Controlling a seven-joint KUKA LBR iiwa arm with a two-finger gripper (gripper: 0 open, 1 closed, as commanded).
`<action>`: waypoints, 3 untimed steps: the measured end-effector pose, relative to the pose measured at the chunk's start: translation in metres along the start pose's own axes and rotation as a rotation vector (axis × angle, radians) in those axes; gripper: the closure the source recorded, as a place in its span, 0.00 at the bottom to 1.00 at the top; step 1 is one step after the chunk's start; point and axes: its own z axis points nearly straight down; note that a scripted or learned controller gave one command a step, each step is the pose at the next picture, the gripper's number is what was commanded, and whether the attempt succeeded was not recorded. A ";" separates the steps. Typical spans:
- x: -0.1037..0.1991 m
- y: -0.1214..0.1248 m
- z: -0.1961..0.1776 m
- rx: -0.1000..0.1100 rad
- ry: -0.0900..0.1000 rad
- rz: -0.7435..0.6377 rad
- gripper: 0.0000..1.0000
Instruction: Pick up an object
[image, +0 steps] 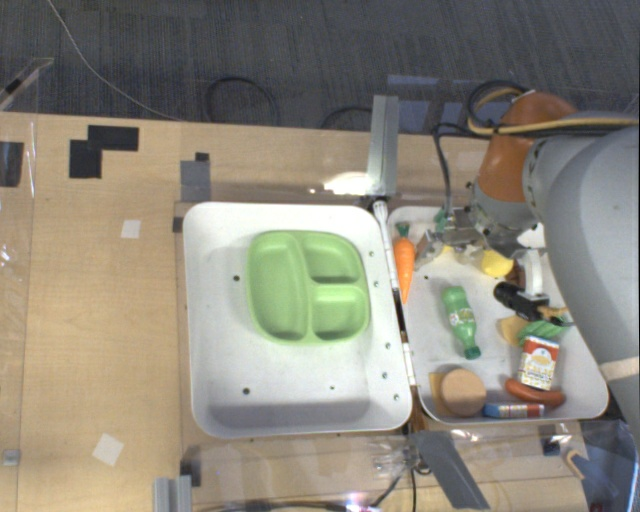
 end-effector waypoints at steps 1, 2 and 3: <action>0.001 0.003 -0.014 -0.008 -0.004 -0.013 1.00; -0.002 0.000 -0.143 -0.012 -0.006 -0.329 1.00; -0.001 0.001 -0.153 -0.015 -0.008 -0.337 1.00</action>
